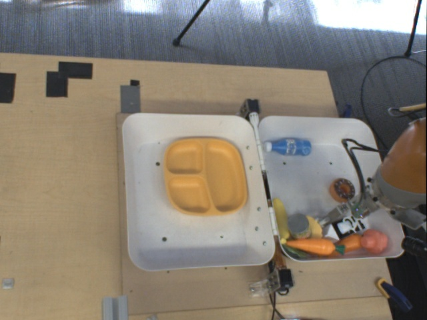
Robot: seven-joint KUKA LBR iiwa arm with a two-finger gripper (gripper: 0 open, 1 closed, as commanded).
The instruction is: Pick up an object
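Toys crowd the right bin's (313, 129) near edge: an orange carrot (313, 247), a pink ball (375, 241), a yellow piece (280, 219). End effector (347, 220) sits just above them; its state is unclear. Left bin (143, 179) holds a yellow divided plate (203, 175).

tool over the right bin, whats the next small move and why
Probably a short descent onto the carrot. The tool sits low in the right bin, beside the pile along its near edge, and nothing shows between its fingers, so no object looks picked yet.
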